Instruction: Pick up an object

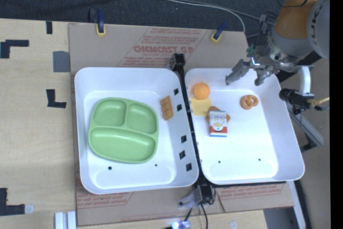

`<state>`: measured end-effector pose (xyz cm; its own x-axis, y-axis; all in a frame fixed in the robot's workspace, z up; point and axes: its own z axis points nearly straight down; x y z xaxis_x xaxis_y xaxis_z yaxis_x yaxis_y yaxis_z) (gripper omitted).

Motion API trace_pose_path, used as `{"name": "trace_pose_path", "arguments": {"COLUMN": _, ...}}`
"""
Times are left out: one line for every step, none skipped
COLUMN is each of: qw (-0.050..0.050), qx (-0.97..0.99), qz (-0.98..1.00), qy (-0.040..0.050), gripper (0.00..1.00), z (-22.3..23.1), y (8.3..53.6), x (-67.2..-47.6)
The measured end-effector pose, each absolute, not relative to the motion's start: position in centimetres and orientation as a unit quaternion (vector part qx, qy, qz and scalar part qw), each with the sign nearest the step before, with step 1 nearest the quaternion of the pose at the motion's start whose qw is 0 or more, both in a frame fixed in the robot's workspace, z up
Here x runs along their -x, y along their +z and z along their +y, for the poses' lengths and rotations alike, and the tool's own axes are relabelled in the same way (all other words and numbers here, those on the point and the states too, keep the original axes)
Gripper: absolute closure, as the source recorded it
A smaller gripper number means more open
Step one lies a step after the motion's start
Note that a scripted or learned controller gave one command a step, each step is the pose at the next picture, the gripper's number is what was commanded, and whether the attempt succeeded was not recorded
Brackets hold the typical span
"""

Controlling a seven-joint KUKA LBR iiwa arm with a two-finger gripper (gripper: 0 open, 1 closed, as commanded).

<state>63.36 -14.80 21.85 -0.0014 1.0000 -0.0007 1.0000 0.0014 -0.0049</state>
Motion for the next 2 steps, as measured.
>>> {"name": "trace_pose_path", "arguments": {"qw": 0.002, "qx": 0.707, "qz": -0.707, "qy": 0.0025, "gripper": 0.0, "z": -15.6, "y": 16.7, "x": -63.7}}
{"name": "trace_pose_path", "arguments": {"qw": 0.002, "qx": 0.707, "qz": -0.707, "qy": 0.0027, "gripper": 0.0, "z": -16.3, "y": 11.7, "x": -64.1}}
